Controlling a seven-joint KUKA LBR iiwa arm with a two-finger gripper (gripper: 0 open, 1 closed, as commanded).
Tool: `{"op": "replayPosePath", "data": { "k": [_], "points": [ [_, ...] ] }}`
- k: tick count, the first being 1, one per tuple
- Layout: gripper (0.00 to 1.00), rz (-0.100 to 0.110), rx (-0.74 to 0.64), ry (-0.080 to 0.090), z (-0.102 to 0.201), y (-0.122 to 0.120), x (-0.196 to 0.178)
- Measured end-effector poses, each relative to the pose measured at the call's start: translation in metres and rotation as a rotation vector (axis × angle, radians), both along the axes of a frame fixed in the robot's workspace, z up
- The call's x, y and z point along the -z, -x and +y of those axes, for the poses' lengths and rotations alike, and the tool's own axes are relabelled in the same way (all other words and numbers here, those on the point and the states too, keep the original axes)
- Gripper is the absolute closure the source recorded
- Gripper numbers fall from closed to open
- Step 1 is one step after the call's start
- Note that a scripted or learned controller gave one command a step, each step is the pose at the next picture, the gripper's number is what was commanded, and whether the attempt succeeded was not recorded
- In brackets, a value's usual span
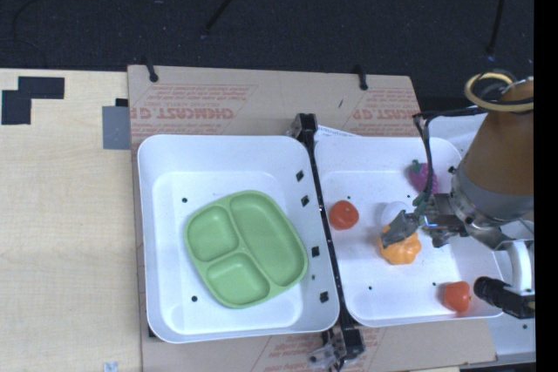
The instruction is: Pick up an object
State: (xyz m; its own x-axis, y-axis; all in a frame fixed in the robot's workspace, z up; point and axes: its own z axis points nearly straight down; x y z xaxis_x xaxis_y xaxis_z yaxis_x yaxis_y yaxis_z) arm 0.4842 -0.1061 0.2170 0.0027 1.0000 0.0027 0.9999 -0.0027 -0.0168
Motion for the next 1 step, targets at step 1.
{"op": "replayPosePath", "data": {
  "k": [1],
  "points": [
    [0.00, -0.012, -0.002, 0.001, -0.0002, -0.0026, -0.0062]
  ]
}}
